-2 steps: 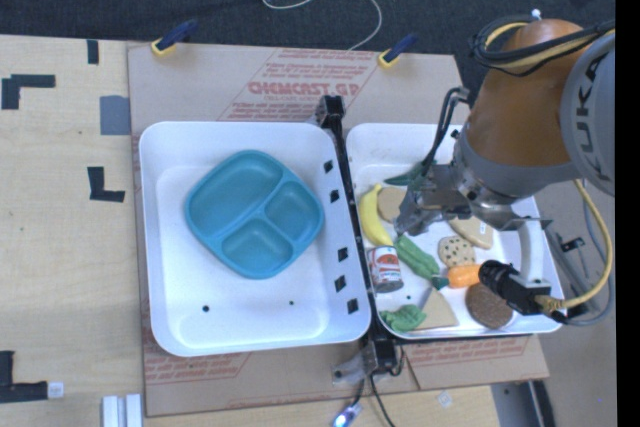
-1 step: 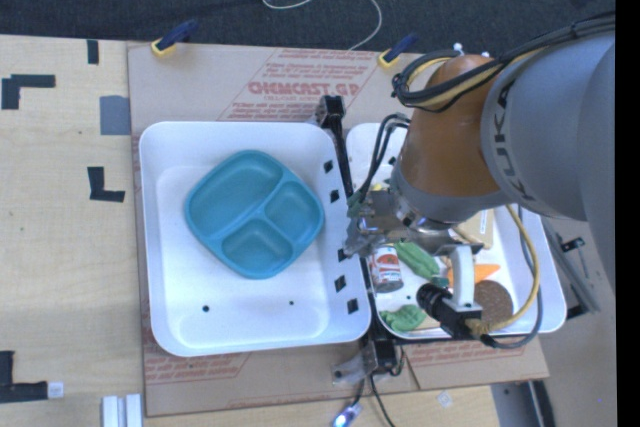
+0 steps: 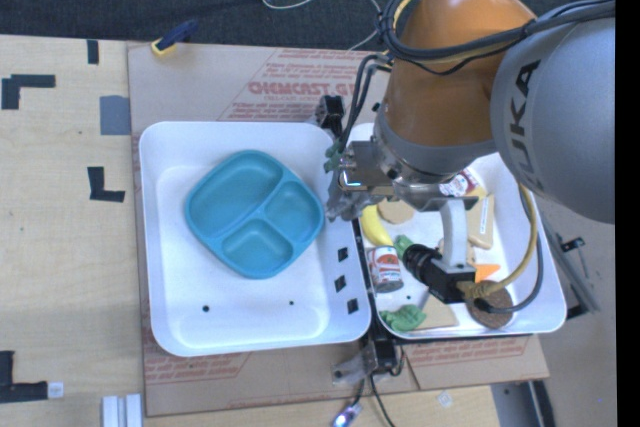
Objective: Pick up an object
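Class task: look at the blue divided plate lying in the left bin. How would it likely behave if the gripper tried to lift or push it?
The blue divided plate looks like stiff moulded plastic, probably light. Lying flat and wide, it likely slides rather than tips.

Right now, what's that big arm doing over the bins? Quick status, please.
Arm low over right bin; fingers hidden. Banana, small can, other toys lying loose below. Blue plate alone in left bin, out of the way.
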Robot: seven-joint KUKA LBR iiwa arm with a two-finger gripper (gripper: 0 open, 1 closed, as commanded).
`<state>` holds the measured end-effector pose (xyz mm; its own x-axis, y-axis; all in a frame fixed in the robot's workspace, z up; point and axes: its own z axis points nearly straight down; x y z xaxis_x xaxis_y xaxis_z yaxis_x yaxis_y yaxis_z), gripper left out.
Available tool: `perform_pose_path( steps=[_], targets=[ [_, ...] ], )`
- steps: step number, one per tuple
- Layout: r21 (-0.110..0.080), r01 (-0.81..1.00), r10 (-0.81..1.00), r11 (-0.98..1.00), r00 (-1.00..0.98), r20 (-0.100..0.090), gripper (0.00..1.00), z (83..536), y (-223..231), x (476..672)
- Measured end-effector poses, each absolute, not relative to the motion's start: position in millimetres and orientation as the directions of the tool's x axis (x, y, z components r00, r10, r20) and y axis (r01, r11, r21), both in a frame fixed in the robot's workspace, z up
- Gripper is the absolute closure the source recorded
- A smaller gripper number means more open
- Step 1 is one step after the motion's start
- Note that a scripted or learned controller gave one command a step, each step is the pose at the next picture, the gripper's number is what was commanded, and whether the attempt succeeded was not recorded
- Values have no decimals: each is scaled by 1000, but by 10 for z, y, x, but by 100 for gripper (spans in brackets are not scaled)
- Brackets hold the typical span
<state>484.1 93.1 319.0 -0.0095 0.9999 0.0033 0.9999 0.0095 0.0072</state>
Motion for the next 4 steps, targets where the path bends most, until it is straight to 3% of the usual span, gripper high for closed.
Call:
perform_pose_path(
  steps=[1,2,3,4],
  targets=[
    [8,1000,1000,0,0,1,100,4068,564,4843],
    [8,1000,1000,7,-7,2,100,4829,975,4840],
    [-10,1000,1000,5,-5,-3,100,3804,1430,4826],
    [-3,1000,1000,4,-4,-2,100,3957,1409,4833]
  ],
)
